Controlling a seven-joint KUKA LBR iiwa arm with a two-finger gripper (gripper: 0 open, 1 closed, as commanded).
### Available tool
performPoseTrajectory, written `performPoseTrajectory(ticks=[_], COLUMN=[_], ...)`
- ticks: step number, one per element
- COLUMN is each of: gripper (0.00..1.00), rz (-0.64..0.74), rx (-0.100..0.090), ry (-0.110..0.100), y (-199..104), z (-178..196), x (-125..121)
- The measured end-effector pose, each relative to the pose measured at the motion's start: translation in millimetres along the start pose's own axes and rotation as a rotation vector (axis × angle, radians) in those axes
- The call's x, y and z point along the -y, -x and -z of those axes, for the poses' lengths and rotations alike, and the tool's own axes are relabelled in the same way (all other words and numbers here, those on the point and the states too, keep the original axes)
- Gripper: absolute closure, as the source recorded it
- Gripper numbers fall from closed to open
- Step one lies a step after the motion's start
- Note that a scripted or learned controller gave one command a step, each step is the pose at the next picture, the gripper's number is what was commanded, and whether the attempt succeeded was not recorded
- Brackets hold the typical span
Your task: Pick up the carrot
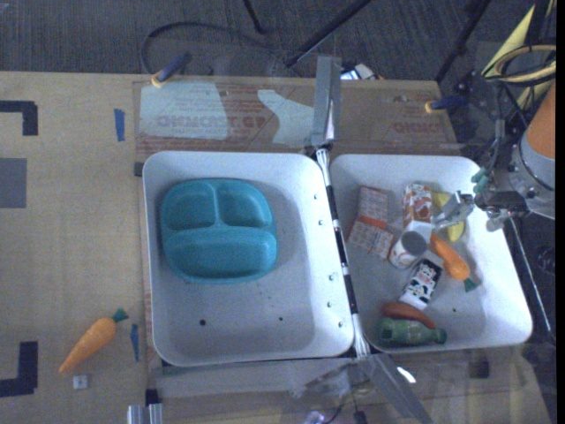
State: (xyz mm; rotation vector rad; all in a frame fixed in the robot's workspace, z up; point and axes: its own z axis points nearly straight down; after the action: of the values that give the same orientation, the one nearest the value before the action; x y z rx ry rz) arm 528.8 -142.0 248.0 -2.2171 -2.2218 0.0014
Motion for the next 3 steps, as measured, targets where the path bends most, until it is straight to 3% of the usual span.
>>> performPoseTrajectory(ticks=[1, 2, 3], gripper=[0.0, 0.0, 0.0], rz=[0.146, -0.113, -0.081], rx=[0.004, 0.001, 0.004], ry=[0.024, 0.047, 0.072], y=[15, 19, 63], z=[-117, -126, -130], x=[-9, -18, -24])
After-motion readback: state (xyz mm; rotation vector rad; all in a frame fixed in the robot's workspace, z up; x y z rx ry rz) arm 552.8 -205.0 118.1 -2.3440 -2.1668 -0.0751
